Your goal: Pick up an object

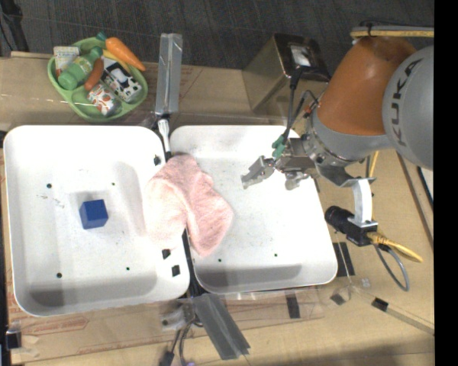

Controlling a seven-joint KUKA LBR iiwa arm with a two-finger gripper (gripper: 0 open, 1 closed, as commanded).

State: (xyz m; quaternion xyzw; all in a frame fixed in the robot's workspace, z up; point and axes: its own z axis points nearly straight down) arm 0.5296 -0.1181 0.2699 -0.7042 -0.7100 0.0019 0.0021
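**Arm poised over the right bin, nothing in the jaws**

The worktop was bare brown board. The grey arm with its orange band reached in from the right over the far part of the right bin. Both bins were shallow, smooth, hard white plastic with rounded corners. The left bin held a small blue cube, sharp-edged and rigid, lying well apart from the jaws. A soft, crumpled pink cloth was draped across the rims where the two bins met. The gripper hovered right of the cloth, its jaws seemingly parted and holding nothing.

The cloth looked the nearest pick, and the risk lay there: limp fabric could slip through a shallow pinch, or drag over the rim and snag. The cube might skate on the slick floor if struck off-centre. A green bowl of toy food sat on the worktop beyond the left bin.
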